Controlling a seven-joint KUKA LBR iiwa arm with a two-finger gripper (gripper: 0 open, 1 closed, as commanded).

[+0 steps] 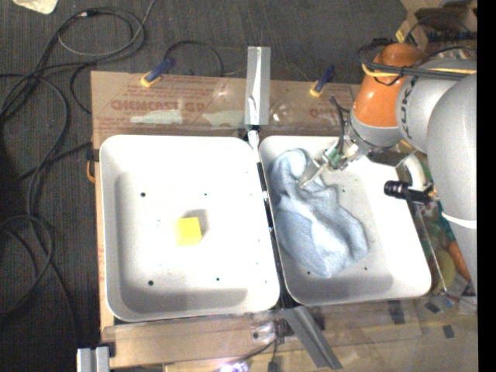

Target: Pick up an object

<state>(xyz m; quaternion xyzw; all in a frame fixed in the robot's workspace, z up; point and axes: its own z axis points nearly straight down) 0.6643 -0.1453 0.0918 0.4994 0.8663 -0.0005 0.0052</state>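
Observation:
A crumpled light-blue cloth (314,215) lies in the right bin (395,277), spread from its upper left toward the middle. A small yellow block (189,230) sits near the middle of the left bin (132,161). My gripper (316,175) reaches down from the right, its tip at the upper part of the cloth, touching or just above it. The grey arm with its orange band (382,107) stands over the right bin's upper right corner.
A metal divider post (257,91) stands behind the gap between the bins. Brown cardboard (170,103) with two blue clamps lies behind the bins. Cables run across the floor at left. A black cylindrical part (403,190) juts out by the right bin's right rim.

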